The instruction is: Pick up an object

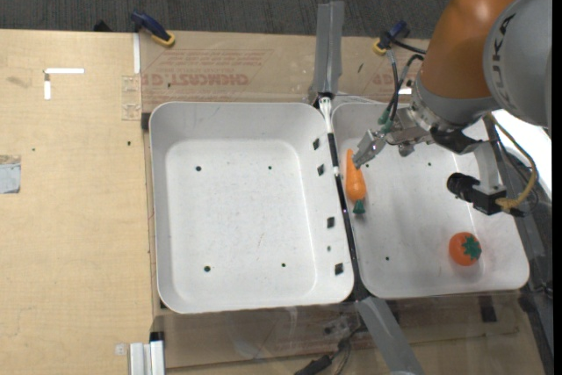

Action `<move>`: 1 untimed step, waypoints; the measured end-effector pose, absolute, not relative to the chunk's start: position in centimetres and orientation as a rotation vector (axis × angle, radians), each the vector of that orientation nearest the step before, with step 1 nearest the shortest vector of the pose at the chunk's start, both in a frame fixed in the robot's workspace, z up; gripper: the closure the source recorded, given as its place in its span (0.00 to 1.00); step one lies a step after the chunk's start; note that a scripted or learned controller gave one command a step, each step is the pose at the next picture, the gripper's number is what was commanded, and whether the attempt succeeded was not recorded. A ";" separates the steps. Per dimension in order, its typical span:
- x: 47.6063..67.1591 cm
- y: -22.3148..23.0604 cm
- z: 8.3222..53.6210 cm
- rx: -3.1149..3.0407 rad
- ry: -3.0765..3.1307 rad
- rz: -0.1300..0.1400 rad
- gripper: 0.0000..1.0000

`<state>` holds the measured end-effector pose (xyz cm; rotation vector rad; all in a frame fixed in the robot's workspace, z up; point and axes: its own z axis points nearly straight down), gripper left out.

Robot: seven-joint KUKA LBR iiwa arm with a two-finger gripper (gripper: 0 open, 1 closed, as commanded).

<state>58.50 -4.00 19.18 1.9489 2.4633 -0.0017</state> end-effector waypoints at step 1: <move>52.4 -11.4 13.2 1.929 2.482 -0.004 0.00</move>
